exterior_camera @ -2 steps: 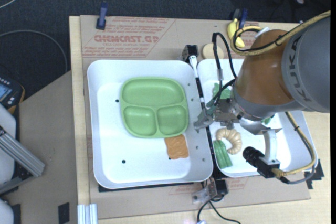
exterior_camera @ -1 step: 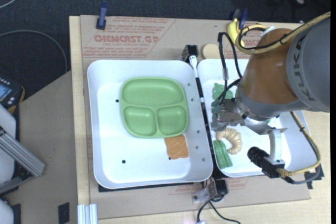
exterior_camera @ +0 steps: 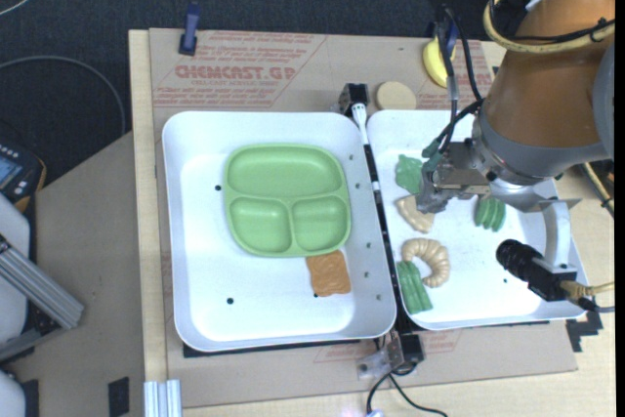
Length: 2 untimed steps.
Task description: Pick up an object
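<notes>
My gripper hangs low over the middle of the right bin. Just to its left lies a small beige piece, touching or nearly touching the gripper. A green leafy piece sits above that, near the bin's left wall. On the gripper's right lies another green piece, partly hidden by the arm. In front of the gripper rests a curled tan croissant-like item, and a long green pod lies by the front left corner.
The left bin holds a green divided plate with an orange-brown toast-like square at its front edge. Behind the bins, a tan disc and a yellow item lie on the bench.
</notes>
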### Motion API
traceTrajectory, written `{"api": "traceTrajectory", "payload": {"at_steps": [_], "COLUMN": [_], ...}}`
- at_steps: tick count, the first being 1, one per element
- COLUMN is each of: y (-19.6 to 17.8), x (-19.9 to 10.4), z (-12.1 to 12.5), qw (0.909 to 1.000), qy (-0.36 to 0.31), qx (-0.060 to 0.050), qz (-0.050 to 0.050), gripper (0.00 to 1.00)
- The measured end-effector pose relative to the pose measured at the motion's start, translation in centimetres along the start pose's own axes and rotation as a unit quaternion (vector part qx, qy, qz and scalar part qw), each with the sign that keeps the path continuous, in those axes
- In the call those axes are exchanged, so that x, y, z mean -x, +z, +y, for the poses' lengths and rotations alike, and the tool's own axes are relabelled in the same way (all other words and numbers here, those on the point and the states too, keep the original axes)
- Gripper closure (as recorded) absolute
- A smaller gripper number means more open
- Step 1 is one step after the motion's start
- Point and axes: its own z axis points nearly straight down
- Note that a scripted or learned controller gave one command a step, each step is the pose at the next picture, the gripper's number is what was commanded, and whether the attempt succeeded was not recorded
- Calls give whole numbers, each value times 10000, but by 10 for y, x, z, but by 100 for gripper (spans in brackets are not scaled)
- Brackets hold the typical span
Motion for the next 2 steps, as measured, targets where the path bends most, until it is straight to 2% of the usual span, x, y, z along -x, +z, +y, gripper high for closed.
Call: {"api": "traceTrajectory", "payload": {"at_steps": [1,2], "y": [104,-6], "x": [-16,-73], "z": [129,60], "qw": [10000,10000], "qy": [-10,-30], "qx": [-29,-18], "qz": [-10,21], "gripper": [100,100]}}
